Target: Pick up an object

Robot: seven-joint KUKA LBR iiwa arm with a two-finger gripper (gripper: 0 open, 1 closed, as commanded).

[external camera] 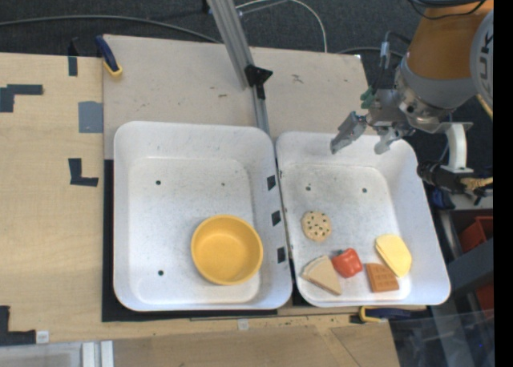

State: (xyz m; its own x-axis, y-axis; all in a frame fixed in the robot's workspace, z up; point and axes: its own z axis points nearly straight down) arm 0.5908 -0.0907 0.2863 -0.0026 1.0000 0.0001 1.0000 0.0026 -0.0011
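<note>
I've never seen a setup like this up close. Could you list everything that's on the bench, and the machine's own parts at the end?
White bins: 2, side by side on the bench, left bin and right bin.
Bowl: 1, yellow, left bin, near front corner.
Cookie: 1, tan with dark chips, right bin.
Sandwich wedge: 1, beige, right bin front.
Tomato-like piece: 1, red, touching the wedge.
Waffle-like square: 1, orange-brown, right bin front.
Yellow block: 1, pale yellow, right bin, right side.
Metal pole: 1, grey, behind the bins.
Clamp: 1, blue and yellow, bench's back left.
Gripper: 1, grey, fingers spread, above right bin's back edge, holding nothing.
Arm: 1, grey and orange, from the right.
</note>
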